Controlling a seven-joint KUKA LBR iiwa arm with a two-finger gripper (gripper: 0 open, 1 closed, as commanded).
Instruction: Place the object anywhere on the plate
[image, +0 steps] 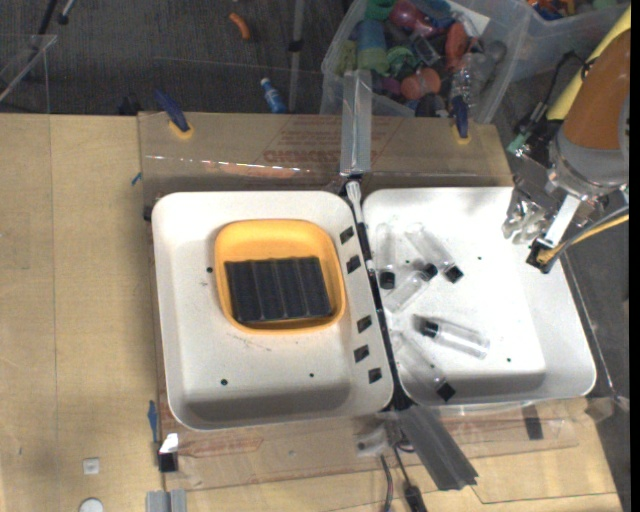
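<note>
Wooden tabletop (70, 300) carries two white bins: the left bin (190, 380) holds an orange plate (232, 240) with a dark ribbed slab (277, 290) on it, and the right bin (520, 350) holds several clear tubes with black caps. The grey arm (600, 110) comes in at two o'clock, its pincer (535, 235) over that bin's three o'clock edge; whether it is open or closed I cannot tell. The nearest tube (452, 335), at five o'clock, looks light, stiff and slippery, likely to roll; gripping across its middle seems best.

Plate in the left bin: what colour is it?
Orange-yellow plate with a dark ribbed centre; camera view.
</note>
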